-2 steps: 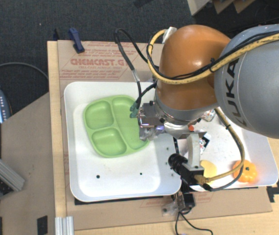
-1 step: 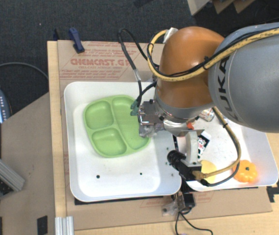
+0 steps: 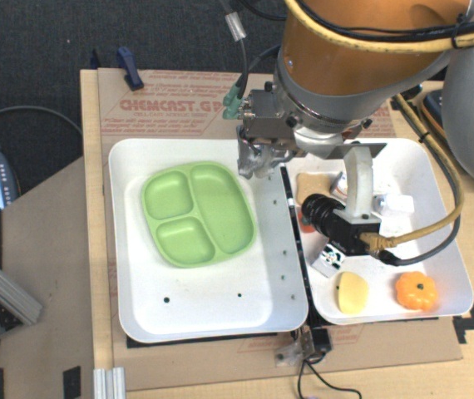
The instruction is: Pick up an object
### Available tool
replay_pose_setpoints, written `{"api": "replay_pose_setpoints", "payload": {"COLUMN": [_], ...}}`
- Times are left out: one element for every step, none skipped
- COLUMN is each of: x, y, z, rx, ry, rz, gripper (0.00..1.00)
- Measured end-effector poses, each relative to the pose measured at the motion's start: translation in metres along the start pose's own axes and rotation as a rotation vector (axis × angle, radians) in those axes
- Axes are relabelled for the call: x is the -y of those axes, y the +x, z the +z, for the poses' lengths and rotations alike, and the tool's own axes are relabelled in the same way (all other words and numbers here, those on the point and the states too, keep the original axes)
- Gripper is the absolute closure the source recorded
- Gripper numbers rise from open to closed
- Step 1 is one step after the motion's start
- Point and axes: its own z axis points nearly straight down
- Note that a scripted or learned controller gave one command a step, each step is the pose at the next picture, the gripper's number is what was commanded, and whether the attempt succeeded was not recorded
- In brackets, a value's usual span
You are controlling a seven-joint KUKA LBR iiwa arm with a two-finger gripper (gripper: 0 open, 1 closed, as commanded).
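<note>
You are looking down on a table (image 3: 104,306) that carries two white bins side by side. The left bin (image 3: 137,306) holds a green divided plate (image 3: 198,213), lying flat toward the bin's far half, tilted a little against the bin's edges. The right bin (image 3: 445,189) holds a pale yellow rounded object (image 3: 353,293) and an orange pumpkin-like object (image 3: 416,291), both near its front edge and a little apart from each other. A small black-and-white item (image 3: 328,259) lies just behind the yellow one, near the wall shared by the bins.

The arm's orange band (image 3: 370,23) covers the far right corner of the table. The jaws (image 3: 255,163) hang over the far end of the shared wall, just beside the plate's far right edge. You cannot tell from here whether they are parted or closed, and nothing is visibly between them.
</note>
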Motion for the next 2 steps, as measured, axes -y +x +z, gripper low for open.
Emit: {"api": "replay_pose_setpoints", "payload": {"x": [0.0, -0.031], "y": [-0.002, -0.025], "z": [0.0, 0.086], "rx": [0.009, 0.014], "ry": [0.017, 0.029], "rz": [0.004, 0.011], "gripper": [1.0, 1.0]}}
